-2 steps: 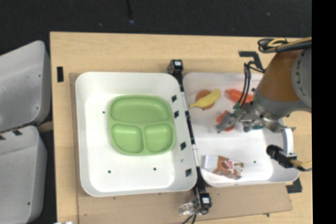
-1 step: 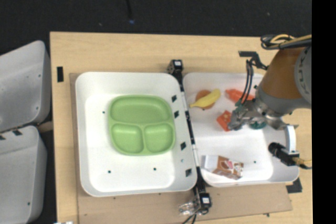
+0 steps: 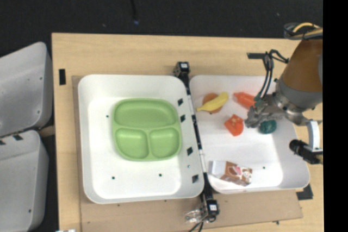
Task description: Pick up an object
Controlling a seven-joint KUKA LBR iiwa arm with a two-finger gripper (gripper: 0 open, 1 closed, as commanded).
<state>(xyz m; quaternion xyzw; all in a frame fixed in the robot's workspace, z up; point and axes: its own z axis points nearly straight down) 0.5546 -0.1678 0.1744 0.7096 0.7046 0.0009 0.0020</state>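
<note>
Clear plastic snack packet (image 3: 235,172) at lower right.
Gripper (image 3: 254,118), grip state unclear, beside small dark-green round object (image 3: 267,126); red pepper-shaped toy (image 3: 234,125) left of it.

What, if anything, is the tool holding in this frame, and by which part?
It cannot be told. The tool sits low in the right bin, beside a teal object and near a red piece, but no object shows between its tips.
</note>
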